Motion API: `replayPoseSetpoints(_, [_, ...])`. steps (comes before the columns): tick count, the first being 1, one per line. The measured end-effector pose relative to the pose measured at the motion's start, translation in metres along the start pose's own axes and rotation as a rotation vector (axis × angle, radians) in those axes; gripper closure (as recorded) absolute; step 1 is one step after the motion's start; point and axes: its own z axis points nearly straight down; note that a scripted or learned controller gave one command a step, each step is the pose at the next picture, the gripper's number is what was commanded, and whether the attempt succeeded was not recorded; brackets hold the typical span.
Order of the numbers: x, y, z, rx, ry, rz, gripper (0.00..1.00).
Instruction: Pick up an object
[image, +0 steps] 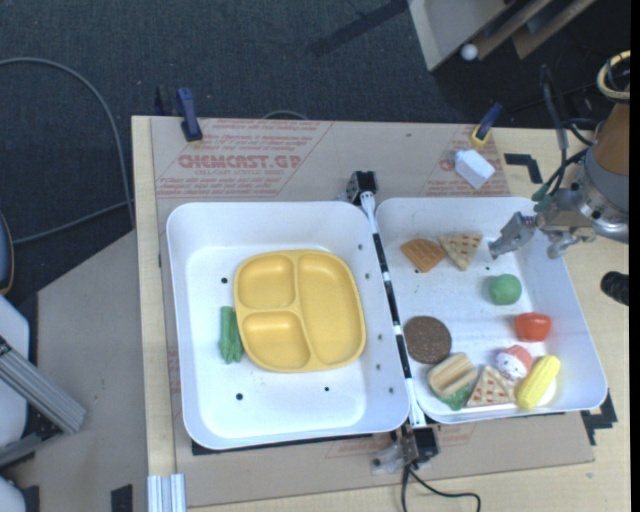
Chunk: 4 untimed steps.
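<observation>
Objects for picking crowd the right bin (575, 300). Along its near edge sit a yellow corn cob (539, 381) at the near right corner, a small red-and-white piece (514, 361) just beside it, a pizza slice (489, 388) and a sandwich (451, 375). A little farther in lie a brown patty (428, 339) by the bin's left wall and a red tomato (533, 326) near its right wall. Farther still a green ball (505, 289) sits alone, and toward the far edge two wedge-shaped pieces, an orange one (423, 254) and a tan cracker-like one (461, 249), touch each other.

The gripper (527, 233) hangs over the bin's far right part, its fingers spread apart with nothing between them, just beyond the green ball and beside the tan wedge. I judge this the approach step: nothing is lifted yet. The next move calls for settling on one target, the green ball looking nearest and freest, centring the fingers on it, descending and closing.

The left bin (200, 300) holds a yellow divided tray (299, 308) and a green pod (231, 335) beside the tray's left edge.
</observation>
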Motion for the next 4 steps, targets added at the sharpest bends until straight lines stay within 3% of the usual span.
replayPoseSetpoints(1, [-0.035, 0.011, 0.139, -0.002, 0.0, 0.0, 0.0])
replayPoseSetpoints(2, [-0.035, 0.011, 0.128, -0.004, -0.001, 0.0, 1.0])
replayPoseSetpoints(3, [0.064, 0.025, 0.139, 0.001, 0.002, -0.002, 1.0])
replayPoseSetpoints(4, [0.107, 0.017, 0.038, -0.002, 0.0, -0.001, 1.0])
